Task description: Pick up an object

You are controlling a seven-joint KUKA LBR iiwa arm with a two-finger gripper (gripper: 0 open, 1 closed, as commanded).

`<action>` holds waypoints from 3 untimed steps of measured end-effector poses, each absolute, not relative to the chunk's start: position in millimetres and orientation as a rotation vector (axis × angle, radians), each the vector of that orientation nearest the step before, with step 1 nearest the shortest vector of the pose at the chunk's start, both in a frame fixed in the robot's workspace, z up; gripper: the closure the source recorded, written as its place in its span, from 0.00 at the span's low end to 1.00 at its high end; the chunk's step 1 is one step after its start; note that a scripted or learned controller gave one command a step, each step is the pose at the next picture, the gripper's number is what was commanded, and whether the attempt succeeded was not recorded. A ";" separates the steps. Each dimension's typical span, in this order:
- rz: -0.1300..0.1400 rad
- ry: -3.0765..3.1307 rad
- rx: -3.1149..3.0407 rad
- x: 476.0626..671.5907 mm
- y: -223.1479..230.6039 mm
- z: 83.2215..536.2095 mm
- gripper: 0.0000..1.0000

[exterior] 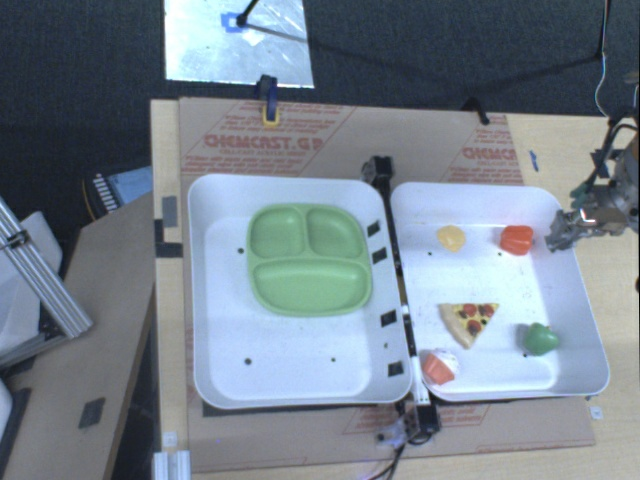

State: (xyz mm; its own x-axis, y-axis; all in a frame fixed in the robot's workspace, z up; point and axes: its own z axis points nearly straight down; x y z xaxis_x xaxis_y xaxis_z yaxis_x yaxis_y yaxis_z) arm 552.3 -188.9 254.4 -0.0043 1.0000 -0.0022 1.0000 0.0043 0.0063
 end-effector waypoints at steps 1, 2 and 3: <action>0.004 2.230 2.210 550.5 -137.8 260.8 1.00; 0.004 2.232 2.210 551.7 -82.8 266.4 1.00; 0.002 2.228 2.213 559.9 -38.6 257.1 1.00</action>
State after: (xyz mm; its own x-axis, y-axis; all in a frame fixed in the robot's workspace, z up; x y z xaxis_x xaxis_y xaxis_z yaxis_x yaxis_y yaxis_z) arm 559.9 -38.6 257.1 -0.0064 1.0000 0.0001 1.0000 0.0064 0.0018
